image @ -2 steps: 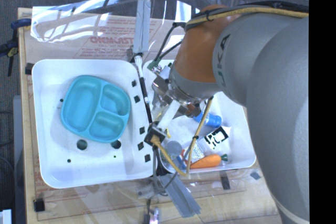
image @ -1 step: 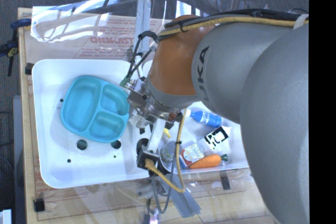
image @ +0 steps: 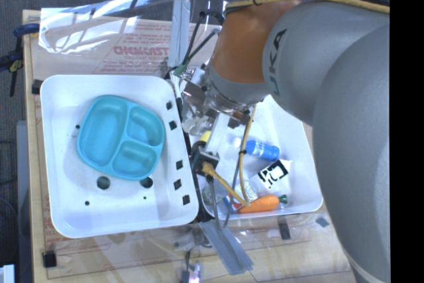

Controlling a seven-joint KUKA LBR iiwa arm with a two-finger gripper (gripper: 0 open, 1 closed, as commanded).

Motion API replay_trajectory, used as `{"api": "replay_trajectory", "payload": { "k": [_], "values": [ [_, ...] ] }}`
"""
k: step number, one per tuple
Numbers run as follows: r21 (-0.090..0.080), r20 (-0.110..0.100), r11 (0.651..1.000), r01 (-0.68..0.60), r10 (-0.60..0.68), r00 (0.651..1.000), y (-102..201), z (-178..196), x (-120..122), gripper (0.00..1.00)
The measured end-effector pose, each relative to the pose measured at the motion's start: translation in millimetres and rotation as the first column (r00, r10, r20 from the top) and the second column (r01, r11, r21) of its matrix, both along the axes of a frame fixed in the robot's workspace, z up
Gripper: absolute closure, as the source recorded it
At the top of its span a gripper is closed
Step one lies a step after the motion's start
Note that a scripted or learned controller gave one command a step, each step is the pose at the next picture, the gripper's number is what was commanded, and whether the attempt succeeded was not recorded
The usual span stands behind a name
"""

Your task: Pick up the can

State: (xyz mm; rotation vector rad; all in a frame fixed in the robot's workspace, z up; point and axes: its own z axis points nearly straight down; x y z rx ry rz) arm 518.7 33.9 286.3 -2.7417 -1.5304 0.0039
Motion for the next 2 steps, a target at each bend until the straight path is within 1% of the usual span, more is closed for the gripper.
{"api": "replay_trajectory", "payload": {
  "k": [1,2],
  "values": [
    [0.001,-0.003,0.948,-0.318,0.318,0.948,-34.3,-37.0,-43.0,1.00],
    [0.000,0.004,1.000,-0.020,0.020,1.000,-108.6,156.5,-41.5,1.00]
  ]
}}
